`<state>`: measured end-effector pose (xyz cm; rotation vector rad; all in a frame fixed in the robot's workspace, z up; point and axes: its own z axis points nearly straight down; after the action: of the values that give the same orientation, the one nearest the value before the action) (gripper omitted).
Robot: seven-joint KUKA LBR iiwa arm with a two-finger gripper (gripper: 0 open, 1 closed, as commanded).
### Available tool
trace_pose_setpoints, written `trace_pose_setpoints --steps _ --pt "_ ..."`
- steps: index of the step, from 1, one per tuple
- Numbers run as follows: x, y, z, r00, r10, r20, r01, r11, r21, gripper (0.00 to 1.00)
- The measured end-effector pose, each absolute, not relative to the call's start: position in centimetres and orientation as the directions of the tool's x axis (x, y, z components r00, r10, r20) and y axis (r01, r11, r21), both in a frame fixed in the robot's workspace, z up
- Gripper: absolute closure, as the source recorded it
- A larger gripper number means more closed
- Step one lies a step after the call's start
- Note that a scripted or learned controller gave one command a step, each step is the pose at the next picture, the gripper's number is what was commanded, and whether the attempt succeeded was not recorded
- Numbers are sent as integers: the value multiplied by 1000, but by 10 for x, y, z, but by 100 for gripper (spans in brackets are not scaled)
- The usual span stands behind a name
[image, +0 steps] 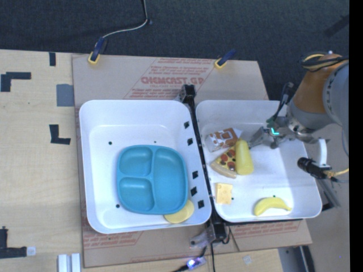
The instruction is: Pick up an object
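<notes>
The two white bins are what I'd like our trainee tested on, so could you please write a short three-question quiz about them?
1. True or false: the blue divided tray lies in the left bin.
2. Which lies nearest the right bin's front edge: A pizza slice, B banana, C cheese square?
3. Fill in: the end effector is above the ___ bin.

Key: 1 true; 2 B; 3 right.

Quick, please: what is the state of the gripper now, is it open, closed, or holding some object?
Gripper: cannot be told; it hangs over the right bin, just right of the pizza slice, with nothing visibly held.
</notes>
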<state>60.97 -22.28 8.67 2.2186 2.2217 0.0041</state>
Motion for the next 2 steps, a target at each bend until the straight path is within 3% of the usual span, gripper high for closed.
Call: trace_pose_setpoints --steps 1,2 --pt "660 -223 411 -3 1000 -8 1000 4 19 0" --pt "665 -222 545 -4 1000 -6 1000 4 16 0"
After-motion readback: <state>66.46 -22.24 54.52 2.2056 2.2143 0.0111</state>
